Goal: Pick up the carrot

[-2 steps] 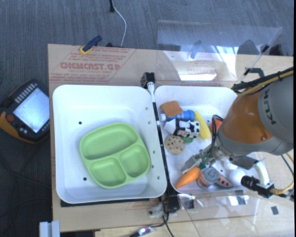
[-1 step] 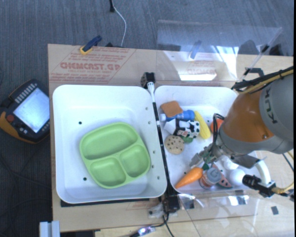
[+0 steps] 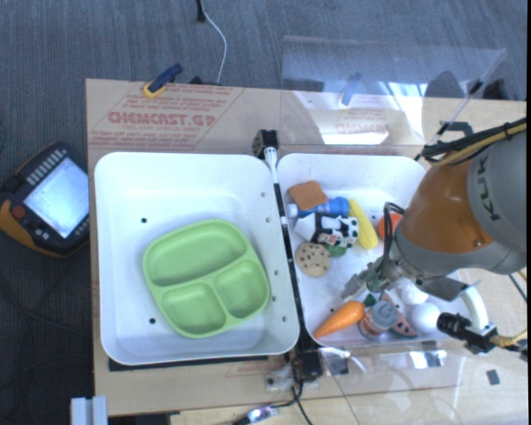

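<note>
The orange, tapered toy carrot (image 3: 340,318) lies near the front wall of the right shallow white bin (image 3: 398,166), pointing left, touching a small round tin-like toy (image 3: 378,320). The tool (image 3: 372,282) hangs just above and right of it; whether it is open or closed I cannot tell. The left white bin (image 3: 124,193) holds a green three-compartment plastic plate (image 3: 206,277).

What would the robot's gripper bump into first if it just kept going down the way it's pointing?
Probably the carrot. The gripper hangs just above its thick end in the right bin, pointing down and leftward. Depth is hard to judge from above, so it might land on the bin floor beside it instead.
</note>
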Available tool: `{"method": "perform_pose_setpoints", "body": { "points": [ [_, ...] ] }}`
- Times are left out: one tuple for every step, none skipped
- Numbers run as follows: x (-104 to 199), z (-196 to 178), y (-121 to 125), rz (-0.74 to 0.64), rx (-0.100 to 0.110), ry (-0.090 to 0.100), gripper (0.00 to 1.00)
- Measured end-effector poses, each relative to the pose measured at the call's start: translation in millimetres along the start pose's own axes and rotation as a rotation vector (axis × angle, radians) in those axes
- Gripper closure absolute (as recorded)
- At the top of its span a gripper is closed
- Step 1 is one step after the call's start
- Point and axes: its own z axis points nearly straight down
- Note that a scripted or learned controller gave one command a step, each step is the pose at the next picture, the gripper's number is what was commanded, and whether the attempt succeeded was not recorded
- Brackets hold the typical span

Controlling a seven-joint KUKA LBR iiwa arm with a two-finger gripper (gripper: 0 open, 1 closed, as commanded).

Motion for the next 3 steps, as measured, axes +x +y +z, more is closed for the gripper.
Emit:
{"method": "perform_pose_setpoints", "body": {
  "points": [
    [0.1,0.3,-0.1,0.0,0.0,0.0,0.0],
    [1.9,16.6,4.7,-0.231,-0.012,-0.009,0.0],
    [0.7,7.9,7.0,-0.228,-0.017,-0.014,1.0]
  ]
}}
